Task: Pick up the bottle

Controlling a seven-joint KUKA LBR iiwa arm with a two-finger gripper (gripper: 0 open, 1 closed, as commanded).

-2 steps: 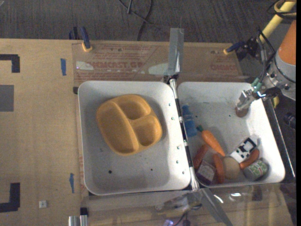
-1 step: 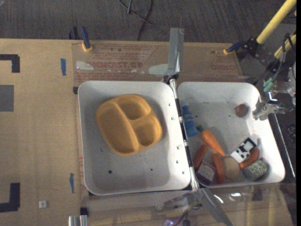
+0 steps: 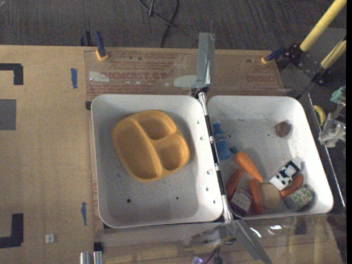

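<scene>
**Bottle (image 3: pixel 240 201): position at the front of the right bin**

We read the bottle as the dark item with a reddish neck and a pale label. It lies on its side in the right bin (image 3: pixel 258 110), at the front left corner. It is just beside the divider between the right bin and the left bin (image 3: pixel 104 147). We cannot tell the state of the pincer, nor its position relative to the bottle.

Labels: the print on the bottle's label is too small to read. The reddish lettering on the board (image 3: pixel 137 75) behind the bins is too faint to read. A black-and-white patterned box (image 3: pixel 287 173) bears no legible text.

Clearance: an orange carrot (image 3: pixel 248 166) lies near the neck. A red piece (image 3: pixel 256 196) touches the bottle's right side, with a tan ball (image 3: pixel 270 196) beyond it. A blue item (image 3: pixel 221 143) lies along the divider further back. The rear of the right bin is open floor, apart from a brown ball (image 3: pixel 282 128). A yellow divided plate (image 3: pixel 150 144) sits in the left bin.
</scene>
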